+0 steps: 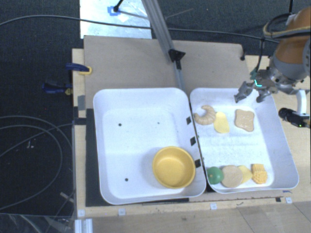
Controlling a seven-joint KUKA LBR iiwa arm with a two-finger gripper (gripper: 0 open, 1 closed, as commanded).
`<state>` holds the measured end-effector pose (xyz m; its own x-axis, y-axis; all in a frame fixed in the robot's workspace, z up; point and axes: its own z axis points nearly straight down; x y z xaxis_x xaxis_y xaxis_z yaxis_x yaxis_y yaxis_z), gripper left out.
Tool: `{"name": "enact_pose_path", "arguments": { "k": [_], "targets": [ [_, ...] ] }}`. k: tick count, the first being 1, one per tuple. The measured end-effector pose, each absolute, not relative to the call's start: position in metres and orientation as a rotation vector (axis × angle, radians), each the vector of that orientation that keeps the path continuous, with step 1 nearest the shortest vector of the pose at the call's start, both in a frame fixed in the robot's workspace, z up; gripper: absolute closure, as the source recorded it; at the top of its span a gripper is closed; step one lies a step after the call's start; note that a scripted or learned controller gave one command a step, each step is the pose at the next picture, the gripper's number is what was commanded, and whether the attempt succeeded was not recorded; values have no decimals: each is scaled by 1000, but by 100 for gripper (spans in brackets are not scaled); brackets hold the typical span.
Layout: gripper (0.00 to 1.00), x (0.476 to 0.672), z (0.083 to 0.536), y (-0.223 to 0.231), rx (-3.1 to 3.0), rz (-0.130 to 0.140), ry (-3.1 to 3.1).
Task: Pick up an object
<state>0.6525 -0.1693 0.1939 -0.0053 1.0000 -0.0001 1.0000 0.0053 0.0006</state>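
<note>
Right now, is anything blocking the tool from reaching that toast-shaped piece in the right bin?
Nothing visible does. The tool hangs over the upper part of the right bin, and the toast-shaped piece lies just below it, apart from the pale yellow piece.

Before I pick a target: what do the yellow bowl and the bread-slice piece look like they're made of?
Yellow bowl: probably smooth moulded plastic, judging by its even colour and soft sheen along the rim. Bread-slice piece: likely a matte plastic or rubber play-food item, with flat tan colour and rounded edges; the view is too coarse to tell which.
</note>
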Motion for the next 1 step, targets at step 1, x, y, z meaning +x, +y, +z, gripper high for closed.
{"name": "enact_pose_path", "arguments": {
  "k": [1],
  "targets": [
    [0, 653, 195, -169, 2214, 2, 2226]
  ]
}}
